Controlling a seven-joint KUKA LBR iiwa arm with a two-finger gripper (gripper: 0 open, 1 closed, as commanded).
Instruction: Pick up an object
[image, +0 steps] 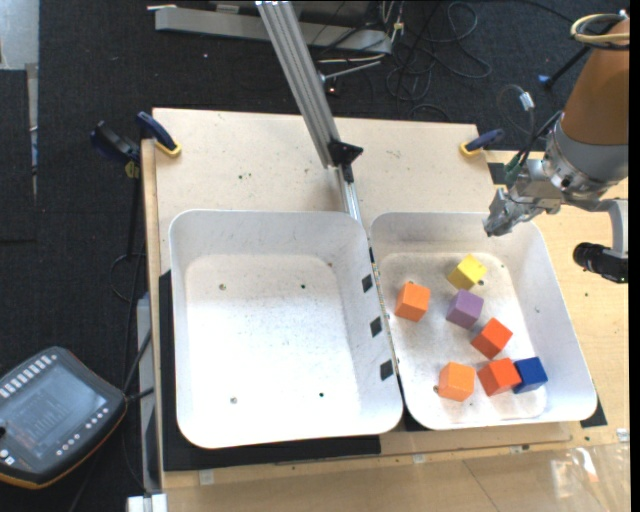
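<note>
Several small blocks lie in the right bin (560, 300): a yellow block (467, 272), an orange block (412, 300), a purple block (464, 309), a red-orange block (491, 337), another orange block (456, 381), a red block (498, 376) and a blue block (529, 373). My gripper (499, 224) hangs over the bin's far right rim, up and to the right of the yellow block. Nothing shows between its tips, which look close together.
The left bin (190, 300) sits beside the right one. A slanted metal pole (305, 80) crosses the bench's back. Blue-and-yellow clamps (160, 135) grip the far corners. A teach pendant (50, 410) lies on the floor at the lower left.
</note>
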